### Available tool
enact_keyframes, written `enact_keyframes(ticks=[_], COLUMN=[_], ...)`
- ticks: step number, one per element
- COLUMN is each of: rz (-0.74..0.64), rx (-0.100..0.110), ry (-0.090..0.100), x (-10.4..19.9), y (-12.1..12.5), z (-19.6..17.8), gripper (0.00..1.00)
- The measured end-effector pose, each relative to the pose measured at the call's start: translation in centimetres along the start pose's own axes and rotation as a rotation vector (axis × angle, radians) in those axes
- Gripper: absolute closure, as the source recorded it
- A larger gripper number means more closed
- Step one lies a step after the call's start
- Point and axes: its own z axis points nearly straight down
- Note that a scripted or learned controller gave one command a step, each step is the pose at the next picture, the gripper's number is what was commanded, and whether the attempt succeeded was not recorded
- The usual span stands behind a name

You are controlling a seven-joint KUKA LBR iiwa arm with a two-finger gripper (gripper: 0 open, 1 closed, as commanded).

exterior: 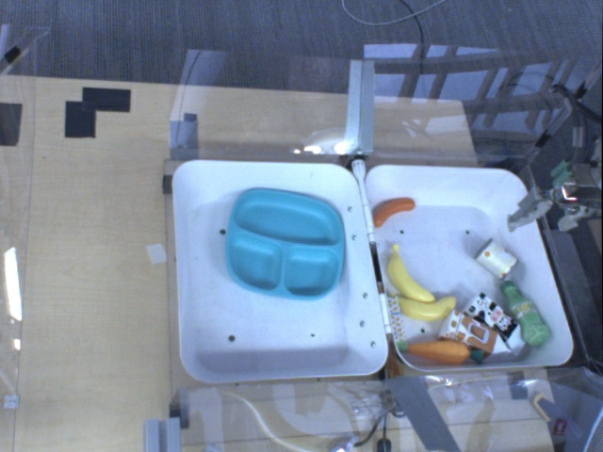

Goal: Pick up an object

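Lowest in the frame, a carrot [437, 351] lies along the right bin's [443, 182] bottom edge, touching a patterned carton [482, 318]; its print is unreadable. Bananas [415, 295] sit centre-left. Gripper [556, 201] at right edge: grasp state can't be told. Best target, I judge: the isolated sausage [393, 209], upper left.

- Left shallow white plastic bin [203, 252]: holds a blue plastic three-compartment plate [283, 243], set slightly askew.
- Right shallow white plastic bin [443, 191]: orange-red toy sausage [393, 210] near divider, top left.
- Two yellow toy bananas [415, 290] touching, lower left.
- Orange toy carrot [438, 351] at front edge.
- Cow-print carton [482, 322] beside carrot; green plastic bottle [525, 314] at right.
- Small white cup [496, 258] lying tilted.
- Gripper [532, 210] at bin's right rim, clear of objects.
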Motion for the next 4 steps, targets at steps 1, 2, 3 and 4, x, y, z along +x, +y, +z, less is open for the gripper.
enact_keyframes(ticks=[1, 2, 3, 4], rz=[-0.123, 0.066, 0.029, 0.200], rx=[0.000, -0.004, 0.000, -0.001], ry=[0.000, -0.001, 0.000, 0.000], x=[2.7, -0.3, 0.5, 1.4], y=[10.2, 12.3, 7.4, -2.4], z=[11.7, 12.0, 14.9, 13.3], gripper=[0.00, 0.00, 0.00, 0.00])
